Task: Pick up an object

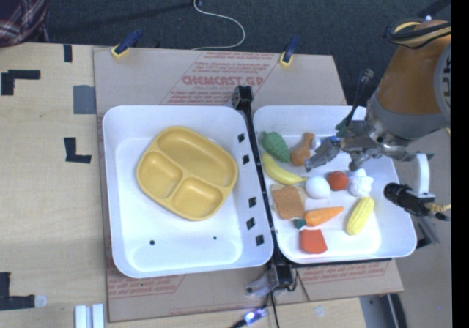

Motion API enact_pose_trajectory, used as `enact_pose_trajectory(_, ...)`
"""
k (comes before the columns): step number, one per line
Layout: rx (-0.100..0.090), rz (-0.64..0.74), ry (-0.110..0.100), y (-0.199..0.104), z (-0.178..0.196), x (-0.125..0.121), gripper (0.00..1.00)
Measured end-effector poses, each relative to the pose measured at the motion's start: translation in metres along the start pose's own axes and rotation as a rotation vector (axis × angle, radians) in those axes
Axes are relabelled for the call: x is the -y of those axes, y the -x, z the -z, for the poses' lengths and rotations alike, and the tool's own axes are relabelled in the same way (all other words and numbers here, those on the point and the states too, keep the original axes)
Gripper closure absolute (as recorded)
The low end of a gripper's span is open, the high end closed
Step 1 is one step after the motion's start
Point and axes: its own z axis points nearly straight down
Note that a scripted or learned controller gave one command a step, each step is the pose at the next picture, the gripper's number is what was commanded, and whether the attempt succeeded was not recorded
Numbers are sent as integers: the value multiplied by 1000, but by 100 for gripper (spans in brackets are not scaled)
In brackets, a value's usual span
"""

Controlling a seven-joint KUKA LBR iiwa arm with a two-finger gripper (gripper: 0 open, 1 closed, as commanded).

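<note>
From above and at a slant, we see two shallow white bins side by side on a cardboard-covered bench. The arm (414,81) reaches in from the right, and its gripper (325,154) hangs over the right bin (399,235); its two dark fingers are spread apart with nothing between them.

The toy foods lie in this right bin. Just left of the gripper is a tan drumstick (301,149), and further left a bumpy green vegetable (276,146). A curved yellow banana (281,171) lies below those. Directly below the gripper are a smooth white egg (317,187) and a small red tomato (337,181), with a lumpy white piece (360,184) to their right. Lower still are a tan slice of bread (288,201), an orange carrot (323,215), a ridged yellow corn cob (359,215) and a red block (313,241).

The left bin (121,246) holds a glossy yellow plate (187,172) with three compartments.
</note>
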Motion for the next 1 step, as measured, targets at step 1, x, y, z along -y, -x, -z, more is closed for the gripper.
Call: enact_pose_trajectory(1, 2, 3, 11, 0, 5, -2, 0)
